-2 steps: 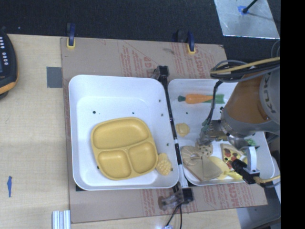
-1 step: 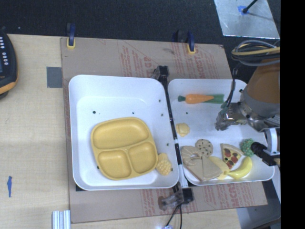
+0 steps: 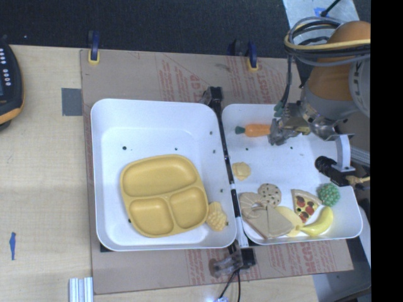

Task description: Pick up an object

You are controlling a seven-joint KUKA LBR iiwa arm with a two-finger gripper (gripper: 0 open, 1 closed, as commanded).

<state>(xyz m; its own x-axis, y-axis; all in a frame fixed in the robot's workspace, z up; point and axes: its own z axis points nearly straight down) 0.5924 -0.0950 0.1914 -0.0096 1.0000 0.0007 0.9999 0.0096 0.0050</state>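
two shallow white plastic bins side by side on brown cardboard, left bin and right bin. large yellow three-compartment plastic tray lying in left bin, with small yellow ridged toy piece touching its lower right corner. grey arm with orange band reaching in from right, above right bin's far end. dark two-finger gripper low over bin floor, just beside right end of small orange toy carrot; open or closed cannot be told. clustered at right bin's near end: tan flat pieces, yellow toy banana, pizza slice, chocolate chip cookie, green broccoli. small pale yellow lump near bin's left wall.
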